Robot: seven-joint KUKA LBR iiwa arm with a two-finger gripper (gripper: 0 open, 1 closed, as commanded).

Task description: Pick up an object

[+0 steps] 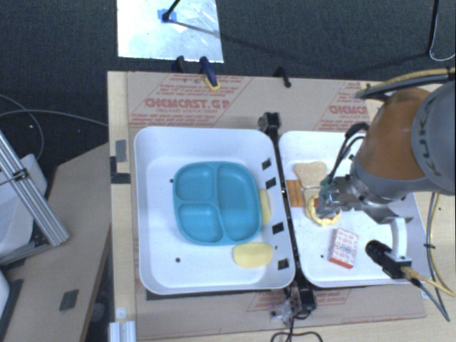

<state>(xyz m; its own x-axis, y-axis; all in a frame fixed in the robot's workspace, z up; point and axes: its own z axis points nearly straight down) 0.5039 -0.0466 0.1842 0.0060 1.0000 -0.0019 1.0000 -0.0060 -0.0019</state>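
Right bin (306, 148): hand (328, 209) low over yellow ring (324, 218); finger state cannot be told. Risk: tan slice (311, 172) and small box (343, 248) close by; an off-centre close may nudge ring away.

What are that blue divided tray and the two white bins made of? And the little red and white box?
The blue divided tray looks like moulded plastic: one even colour, rounded compartments, a soft sheen. The white bins also seem plastic, smooth with rounded rims. The red and white box is probably printed cardboard, though it is too small to be sure.
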